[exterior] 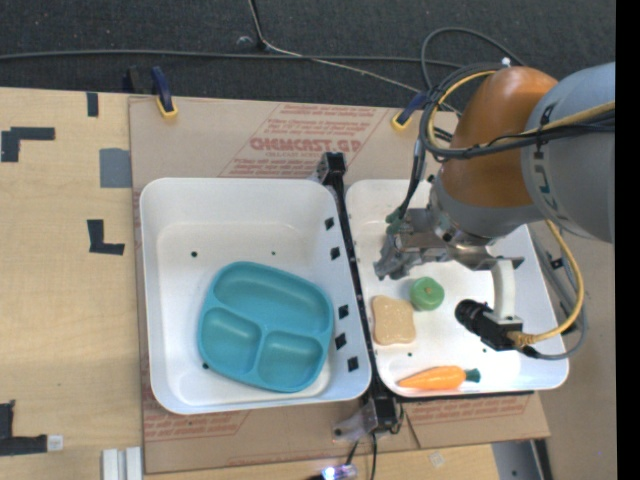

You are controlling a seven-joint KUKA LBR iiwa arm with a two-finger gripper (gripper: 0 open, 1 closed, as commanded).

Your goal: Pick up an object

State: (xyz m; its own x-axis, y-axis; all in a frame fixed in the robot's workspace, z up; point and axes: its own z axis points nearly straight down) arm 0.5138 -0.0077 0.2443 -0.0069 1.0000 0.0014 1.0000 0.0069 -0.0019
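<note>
Blue tray [265, 326] in left bin [165, 218], carrot [432, 377], bread [393, 321] right

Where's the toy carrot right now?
The toy carrot lies in the right bin, along its near edge, just below the tan bread slice and the green round toy.
</note>
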